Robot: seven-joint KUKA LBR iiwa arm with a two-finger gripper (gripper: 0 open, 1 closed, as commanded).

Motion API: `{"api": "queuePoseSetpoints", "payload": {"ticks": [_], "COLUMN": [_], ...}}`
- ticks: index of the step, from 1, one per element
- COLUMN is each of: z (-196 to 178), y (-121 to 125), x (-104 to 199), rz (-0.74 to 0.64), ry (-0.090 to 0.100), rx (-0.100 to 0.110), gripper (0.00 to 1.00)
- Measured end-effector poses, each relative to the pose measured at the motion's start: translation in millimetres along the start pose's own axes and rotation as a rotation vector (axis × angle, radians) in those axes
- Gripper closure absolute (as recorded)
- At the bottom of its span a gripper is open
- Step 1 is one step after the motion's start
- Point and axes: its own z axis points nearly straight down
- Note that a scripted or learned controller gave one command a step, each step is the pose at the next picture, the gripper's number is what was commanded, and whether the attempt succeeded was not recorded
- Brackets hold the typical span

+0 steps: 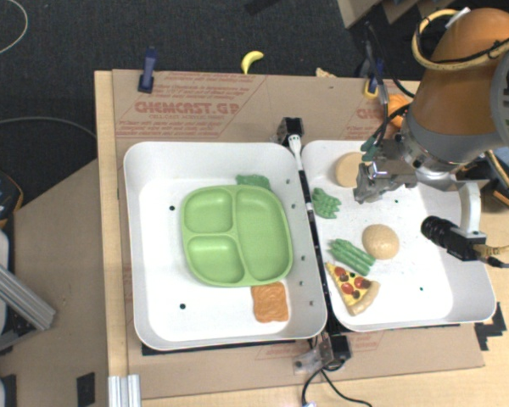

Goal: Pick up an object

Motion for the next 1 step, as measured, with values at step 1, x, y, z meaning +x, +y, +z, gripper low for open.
{"api": "queuePoseSetpoints", "payload": {"ticks": [1], "z": [2.0], "y": [-46.5], "x": [59.6], "rz": [0.000], "ry": [-0.001], "rx": [0.002], "gripper": [1.00]}}
